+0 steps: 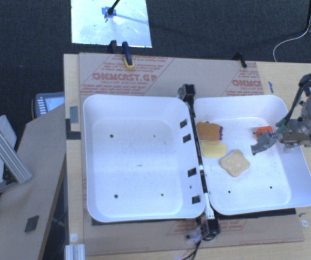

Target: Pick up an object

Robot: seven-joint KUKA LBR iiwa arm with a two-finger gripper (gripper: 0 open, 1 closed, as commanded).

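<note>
Camera view shows cardboard (144,75) printed "CHEMCAST" under two white bins (139,161). Right bin (285,194) holds a toast-shaped piece (235,163), a yellow piece (213,149), an orange-brown piece (209,130), and a small orange object (263,130) beside the gripper (260,144).

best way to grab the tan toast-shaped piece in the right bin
Probably from straight above, fingers closing across its two opposite flat sides. The toast-shaped piece lies flat on the right bin floor, apart from the yellow piece, with bare floor to its right and below. The gripper is near.
</note>
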